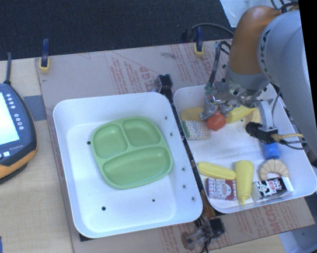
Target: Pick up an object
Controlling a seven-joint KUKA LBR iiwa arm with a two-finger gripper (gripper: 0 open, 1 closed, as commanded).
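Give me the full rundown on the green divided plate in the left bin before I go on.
The green plate is a pale green tray with rounded corners that looks like matte plastic. It has three compartments: two smaller ones along the far side and one long one along the near side. It lies flat and slightly rotated on the floor of the left bin, roughly centred, clear of the walls. Nothing sits in it or touches it.

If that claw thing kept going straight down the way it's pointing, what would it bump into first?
Most likely the small red toy. The gripper hangs just above it in the right bin, pointing down. Depth is hard to judge from this slanted view, so it could land beside it instead.
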